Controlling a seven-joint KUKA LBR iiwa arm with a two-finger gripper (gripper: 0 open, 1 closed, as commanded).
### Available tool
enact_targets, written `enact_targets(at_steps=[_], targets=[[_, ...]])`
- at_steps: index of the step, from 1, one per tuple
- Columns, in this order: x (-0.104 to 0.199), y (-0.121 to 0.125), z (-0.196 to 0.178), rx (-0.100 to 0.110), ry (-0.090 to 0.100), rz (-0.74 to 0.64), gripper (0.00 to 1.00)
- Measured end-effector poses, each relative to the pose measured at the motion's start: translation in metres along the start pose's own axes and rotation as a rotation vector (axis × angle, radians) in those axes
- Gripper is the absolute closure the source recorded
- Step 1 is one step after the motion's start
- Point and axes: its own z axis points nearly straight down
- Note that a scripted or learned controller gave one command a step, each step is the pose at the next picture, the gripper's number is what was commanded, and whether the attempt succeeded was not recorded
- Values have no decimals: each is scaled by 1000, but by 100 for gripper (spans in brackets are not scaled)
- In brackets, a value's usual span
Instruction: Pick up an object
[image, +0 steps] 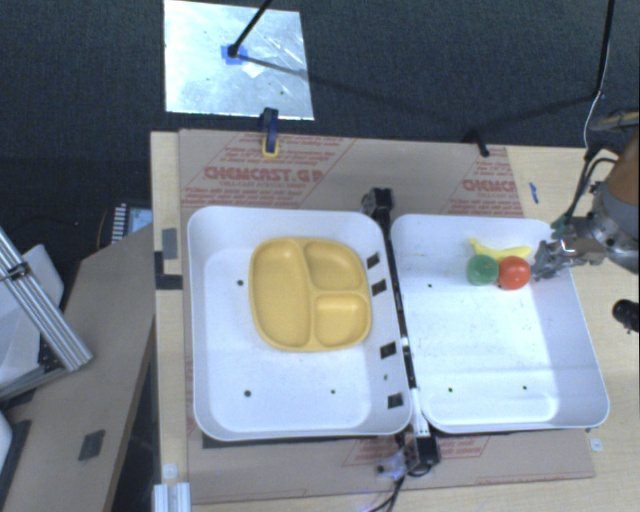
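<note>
Two white bins side by side on surface (330, 160): left bin (225, 400) with yellow divided plate (308, 293), right bin (500, 390) with green ball (482, 269), red ball (513, 273), yellow piece (497, 250) far right. Gripper (548, 258) just right of red ball; opening impossible to tell.

Glossy yellow plastic plate (308, 294); smooth white plastic bins (230, 400)

My jaws hang at the right bin's (575, 330) far right rim, just beside a red ball (513, 273), green ball (482, 269) and yellow piece (497, 250); a yellow divided tray (308, 294) lies in the left bin (215, 320)
</note>
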Motion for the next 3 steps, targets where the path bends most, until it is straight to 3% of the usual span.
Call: enact_targets(at_steps=[1, 3], targets=[[0, 1, -23, 2, 1, -3, 100], [115, 13, -25, 4, 5, -9, 100]])
